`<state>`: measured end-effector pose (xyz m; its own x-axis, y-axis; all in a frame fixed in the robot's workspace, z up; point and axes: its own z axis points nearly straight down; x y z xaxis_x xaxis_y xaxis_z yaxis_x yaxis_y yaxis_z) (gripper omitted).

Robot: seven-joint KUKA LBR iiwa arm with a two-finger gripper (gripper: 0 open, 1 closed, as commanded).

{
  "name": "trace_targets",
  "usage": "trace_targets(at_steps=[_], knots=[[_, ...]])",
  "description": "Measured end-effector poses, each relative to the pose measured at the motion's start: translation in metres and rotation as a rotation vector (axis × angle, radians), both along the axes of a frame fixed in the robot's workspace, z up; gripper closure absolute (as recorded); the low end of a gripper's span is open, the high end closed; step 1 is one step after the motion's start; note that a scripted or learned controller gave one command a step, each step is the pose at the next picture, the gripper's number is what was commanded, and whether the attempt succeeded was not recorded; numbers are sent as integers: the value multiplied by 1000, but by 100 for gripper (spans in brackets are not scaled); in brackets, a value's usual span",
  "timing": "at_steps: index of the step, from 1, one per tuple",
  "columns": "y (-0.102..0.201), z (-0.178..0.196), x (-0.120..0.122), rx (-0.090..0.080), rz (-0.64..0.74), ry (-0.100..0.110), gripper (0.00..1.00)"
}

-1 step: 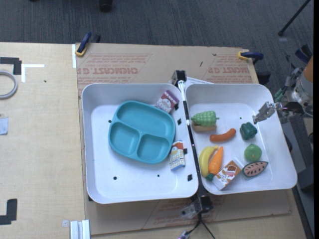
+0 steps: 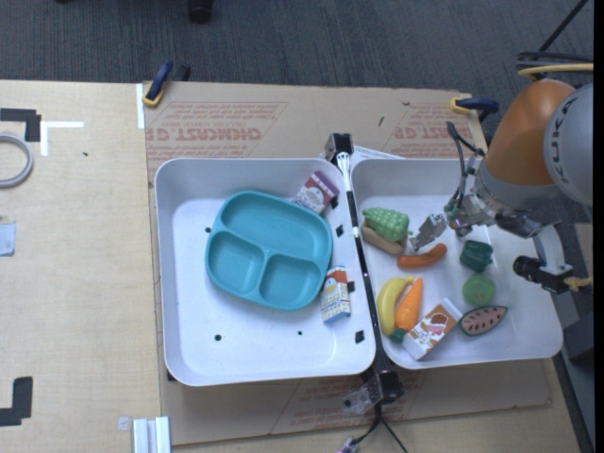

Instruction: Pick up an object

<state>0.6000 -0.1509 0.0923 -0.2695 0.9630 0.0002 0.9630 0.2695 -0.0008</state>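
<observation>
My gripper hangs low over the middle of the right bin, reaching in from the right. It sits just above an orange sausage and just right of a green corn cob that lies on a brown piece. Nothing shows held in it. Around it lie a dark green pepper, a lime, a watermelon slice, a banana, a carrot and a juice carton.
The left bin holds a blue divided plate and two small cartons. A black clamp sits where the bins meet at the back. The arm's orange band rises at the right.
</observation>
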Motion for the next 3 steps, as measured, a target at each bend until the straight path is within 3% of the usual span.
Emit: trace_targets(at_steps=[1,2,3], knots=[[33,0,-20,0,327,0,0],[33,10,-19,-1,324,-3,100],[98,100,-71,-1,242,-2,100]])
